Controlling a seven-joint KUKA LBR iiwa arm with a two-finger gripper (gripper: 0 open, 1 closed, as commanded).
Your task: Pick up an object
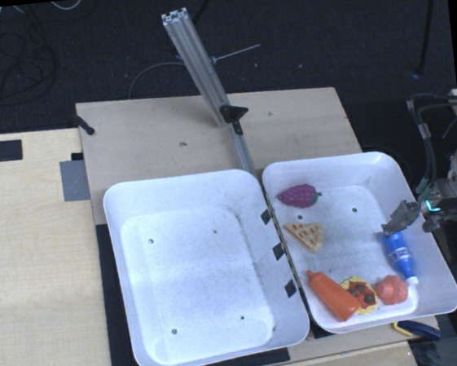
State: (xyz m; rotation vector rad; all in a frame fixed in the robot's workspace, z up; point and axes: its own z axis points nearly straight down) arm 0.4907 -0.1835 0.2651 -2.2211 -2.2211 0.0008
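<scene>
Pale wooden bench [41, 265] amid dark floor [318, 36]; tool [417, 216] state impossible to tell.

My landmark is the shallow white plastic left bin [116, 232]. Touching its right rim is the matching white right bin [373, 158], with three small black clips [275, 251] along the seam between them. A black mat [112, 314] shows under its left and lower edges. Behind it lies my tan plywood bench top [287, 122], where a slanted silver aluminium bar [199, 66] rises. To its left stretches a pale wooden table [35, 282] that bears a grey square patch [72, 179].
</scene>
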